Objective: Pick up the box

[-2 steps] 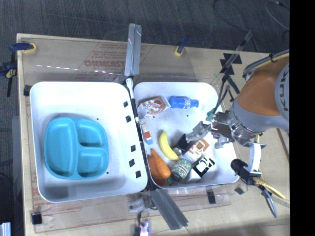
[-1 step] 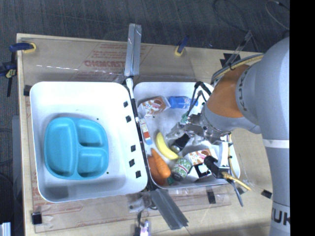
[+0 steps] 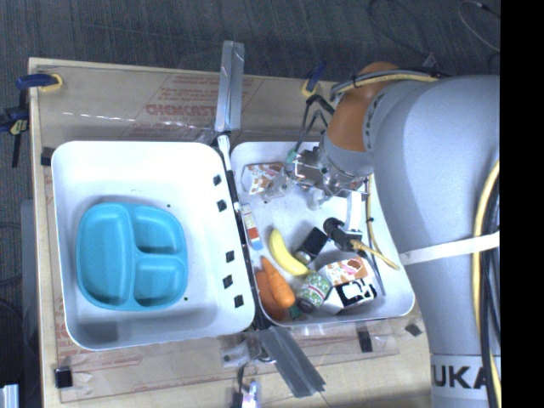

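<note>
Gripper (image 3: pixel 310 181) of mine hovers just beyond the banana (image 3: pixel 287 254), jaw state indiscernible; the box (image 3: pixel 348 280) lies past the banana's opposite side, bin-corner-ward, well apart.

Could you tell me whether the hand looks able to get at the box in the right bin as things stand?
Probably yes: the box lies exposed at the right bin's far end with nothing on top, and the hand sits just beside it.

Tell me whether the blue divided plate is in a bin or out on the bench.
In a bin. The blue divided plate lies flat inside the left bin, whose white walls surround it on every side.
</note>
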